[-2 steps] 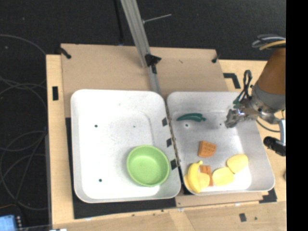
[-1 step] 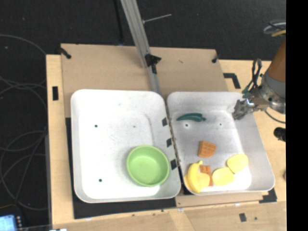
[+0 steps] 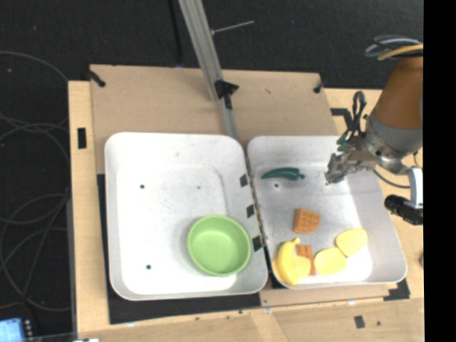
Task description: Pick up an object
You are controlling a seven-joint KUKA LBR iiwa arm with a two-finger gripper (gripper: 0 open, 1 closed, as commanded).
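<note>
So the counter (image 3: 171, 105) carries two white bins. The left bin (image 3: 157, 169) has a green bowl (image 3: 219, 244); the right bin (image 3: 370, 262) keeps the yellow and orange bits bunched low and a teal piece (image 3: 283, 174) up top. The hand (image 3: 340, 168) hovers over bare floor, probably lining up; can't tell its grip.

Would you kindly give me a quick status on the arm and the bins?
Claw over right bin, upper end, nothing seen in it. Nearest: green piece. Orange waffle and yellow pieces lower down. Green bowl in left bin.
</note>
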